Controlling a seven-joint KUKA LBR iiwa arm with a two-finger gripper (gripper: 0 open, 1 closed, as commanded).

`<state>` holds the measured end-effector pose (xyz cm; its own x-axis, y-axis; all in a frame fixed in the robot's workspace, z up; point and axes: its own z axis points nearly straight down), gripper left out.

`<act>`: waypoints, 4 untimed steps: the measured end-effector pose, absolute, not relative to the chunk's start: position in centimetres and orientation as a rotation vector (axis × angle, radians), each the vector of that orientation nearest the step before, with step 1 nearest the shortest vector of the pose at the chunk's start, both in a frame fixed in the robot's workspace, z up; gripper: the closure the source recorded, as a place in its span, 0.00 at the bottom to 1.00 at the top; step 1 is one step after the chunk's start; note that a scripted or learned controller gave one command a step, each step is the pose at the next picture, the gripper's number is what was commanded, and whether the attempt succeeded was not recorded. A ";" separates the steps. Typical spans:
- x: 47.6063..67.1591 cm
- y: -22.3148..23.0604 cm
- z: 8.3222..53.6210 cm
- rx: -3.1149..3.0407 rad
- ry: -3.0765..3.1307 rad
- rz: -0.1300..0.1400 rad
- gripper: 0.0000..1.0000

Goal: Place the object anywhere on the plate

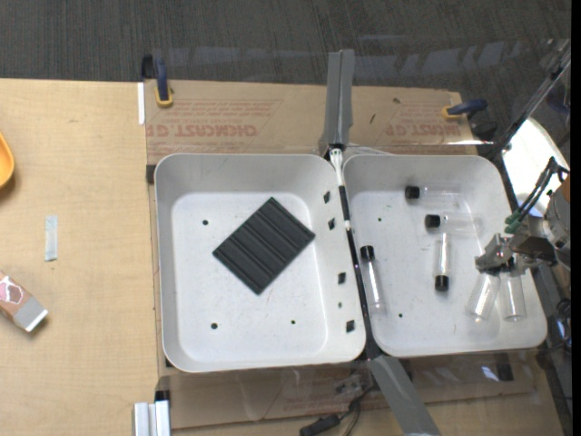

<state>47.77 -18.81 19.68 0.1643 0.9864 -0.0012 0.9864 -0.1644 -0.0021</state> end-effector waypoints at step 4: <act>62.2 9.6 19.0 -2.329 -2.106 0.009 1.00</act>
